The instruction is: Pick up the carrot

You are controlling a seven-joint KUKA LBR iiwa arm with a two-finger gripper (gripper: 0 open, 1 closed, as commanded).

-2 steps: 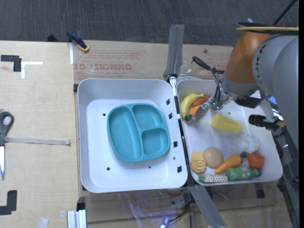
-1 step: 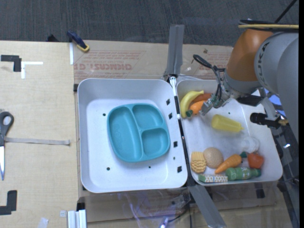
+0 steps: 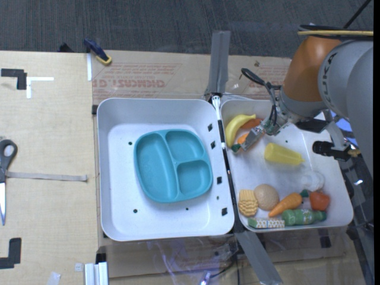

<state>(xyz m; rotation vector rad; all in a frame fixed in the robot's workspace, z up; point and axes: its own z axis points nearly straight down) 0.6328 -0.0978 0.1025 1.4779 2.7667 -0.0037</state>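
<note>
The carrot [image 3: 286, 203] is orange with a green top and lies near the front of the right bin [image 3: 332, 174], tilted, between a beige round piece [image 3: 266, 195] and a red tomato [image 3: 319, 200]. My gripper [image 3: 248, 139] hangs over the back left corner of that bin, beside a banana [image 3: 236, 125] and an orange piece [image 3: 250, 123]. It is well away from the carrot, which lies apart from it toward the front.
A yellow wedge-shaped piece [image 3: 283, 154] lies mid-bin. A corn cob [image 3: 248, 202] and a green vegetable [image 3: 295, 218] rest along the front wall. The left bin [image 3: 113, 177] holds a blue divided plate [image 3: 173, 165]. Scissors [image 3: 5, 159] lie on the bench at far left.
</note>
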